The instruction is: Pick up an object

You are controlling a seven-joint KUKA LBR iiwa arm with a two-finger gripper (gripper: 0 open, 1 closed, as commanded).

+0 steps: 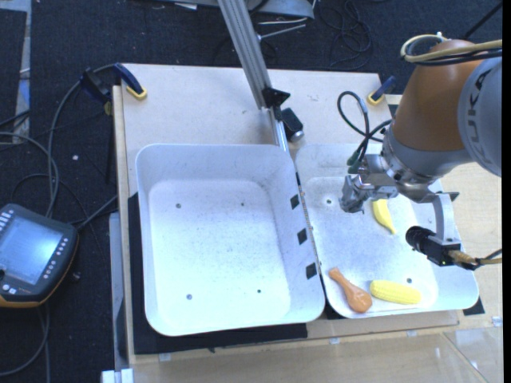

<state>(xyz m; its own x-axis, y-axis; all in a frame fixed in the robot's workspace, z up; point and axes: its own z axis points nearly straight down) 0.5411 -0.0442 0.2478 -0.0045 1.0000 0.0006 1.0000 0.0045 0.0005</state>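
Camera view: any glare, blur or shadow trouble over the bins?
Camera view: even, soft light; the right bin rim is bright but not blown out; the banana, corn cob and orange spoon read sharp; the tool is slightly soft, with a faint shadow beneath it.

The shallow white left bin offers a broad open floor, reachable from above. The raised lip between it and the shallow white right bin forms a low barrier. Over the right bin, the grey and orange arm and its two-finger gripper take up the upper part. A small yellow banana lies just beside the gripper. Near the front wall, an orange wooden spoon-like piece and a yellow corn cob lie close together, leaving a narrow gap. Open floor lies between the banana and these two. A slanted aluminium rail crosses above the rear bench.
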